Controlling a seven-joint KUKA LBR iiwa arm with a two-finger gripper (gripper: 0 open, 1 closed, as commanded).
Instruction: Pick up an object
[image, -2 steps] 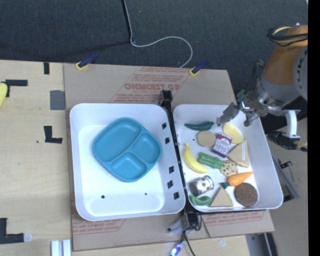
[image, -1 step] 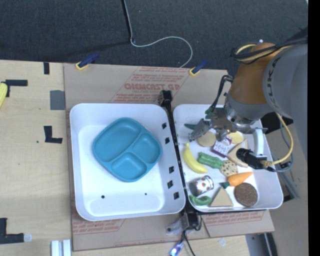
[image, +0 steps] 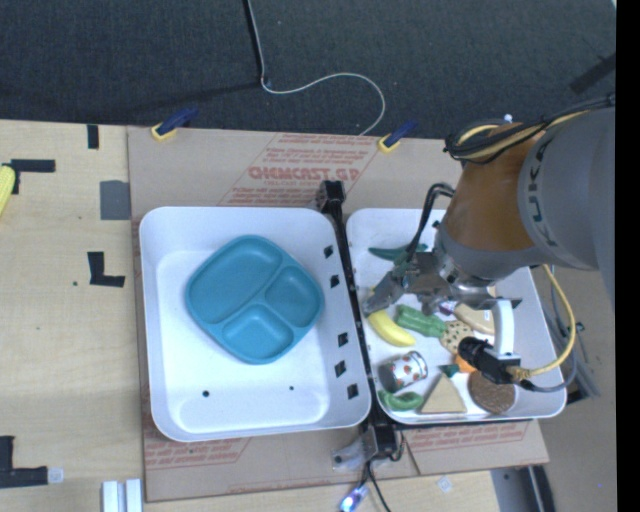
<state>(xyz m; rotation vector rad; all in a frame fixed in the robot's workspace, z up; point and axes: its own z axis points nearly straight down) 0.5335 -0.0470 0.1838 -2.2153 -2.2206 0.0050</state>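
From the overhead camera, my gripper (image: 400, 283) sits low in the right bin (image: 545, 300), right above a yellow banana (image: 390, 329) and a green pepper (image: 421, 322). Honestly can't tell how it's set. A red-white can (image: 406, 371), a tan wedge (image: 445, 398) and a brown cookie (image: 493, 394) crowd that bin's near edge. The left bin (image: 165, 300) has a blue divided plate (image: 255, 298).
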